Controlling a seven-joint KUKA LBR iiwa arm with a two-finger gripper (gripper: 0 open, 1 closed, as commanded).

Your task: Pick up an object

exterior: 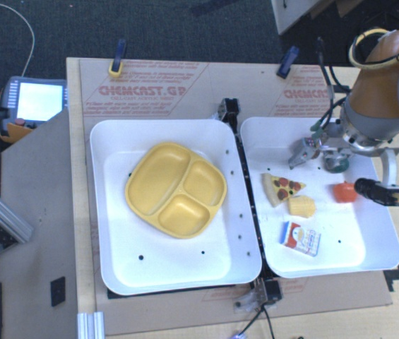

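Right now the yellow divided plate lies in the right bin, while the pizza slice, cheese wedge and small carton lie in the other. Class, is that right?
Not quite. The camera view shows the yellow divided plate in the left bin; the pizza slice, cheese wedge and small carton lie in the right bin.

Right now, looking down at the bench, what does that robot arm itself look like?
The grey, rounded robot arm has a glossy orange band above its wrist. Black and pale yellowish cables loop around it. At its tip sits a small metallic two-finger gripper, silver-grey, with a dark round part beside it.
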